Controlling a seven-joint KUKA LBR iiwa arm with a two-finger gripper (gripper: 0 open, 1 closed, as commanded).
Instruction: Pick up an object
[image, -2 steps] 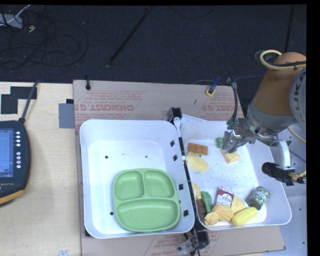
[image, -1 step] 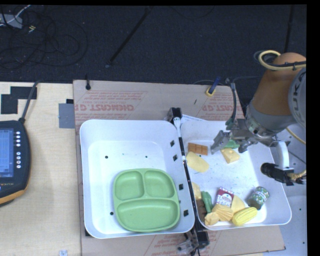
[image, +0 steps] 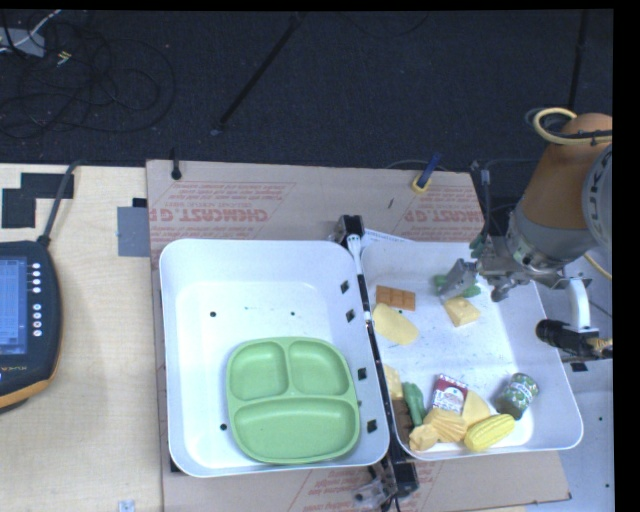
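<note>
Two white bins (image: 185, 300) are sitting side by side. One green divided plate (image: 293, 399) is lying in the left bin; roughly ten small food toys (image: 463, 410) are lying in the right.

Even overhead light on the near half, darkness across the far side

The two white bins (image: 190, 300) are brightly lit, nearly washed out, with soft shadows along their inner walls and a faint one beneath the green tray (image: 292, 400). The worktop (image: 90, 400) looks evenly lit, while the far background is almost black. The picture is slightly soft and grainy; small items at the near right blur together.
</note>
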